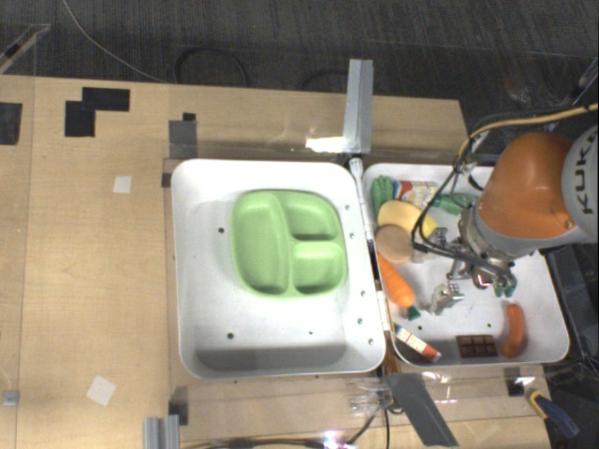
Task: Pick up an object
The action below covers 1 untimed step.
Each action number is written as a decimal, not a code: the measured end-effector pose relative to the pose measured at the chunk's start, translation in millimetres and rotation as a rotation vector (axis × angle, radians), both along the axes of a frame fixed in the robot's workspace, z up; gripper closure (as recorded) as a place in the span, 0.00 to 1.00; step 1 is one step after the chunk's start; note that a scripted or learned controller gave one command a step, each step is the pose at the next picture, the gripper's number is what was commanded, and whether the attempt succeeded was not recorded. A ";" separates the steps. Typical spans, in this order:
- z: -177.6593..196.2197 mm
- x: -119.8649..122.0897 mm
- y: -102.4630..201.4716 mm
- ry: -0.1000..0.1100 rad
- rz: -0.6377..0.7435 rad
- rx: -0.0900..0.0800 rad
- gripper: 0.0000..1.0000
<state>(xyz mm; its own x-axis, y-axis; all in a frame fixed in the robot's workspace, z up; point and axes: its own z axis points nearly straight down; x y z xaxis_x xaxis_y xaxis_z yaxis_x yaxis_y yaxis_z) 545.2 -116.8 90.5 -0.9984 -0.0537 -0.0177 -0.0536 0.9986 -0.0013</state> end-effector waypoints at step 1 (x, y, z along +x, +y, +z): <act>-0.7 77.6 -0.3 0.019 -0.010 0.002 0.00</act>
<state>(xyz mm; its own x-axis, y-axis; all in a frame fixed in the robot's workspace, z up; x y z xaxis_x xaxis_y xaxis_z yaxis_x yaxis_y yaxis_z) 622.8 -117.1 89.9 -0.9991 -0.0435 0.0013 -0.0435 0.9991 0.0017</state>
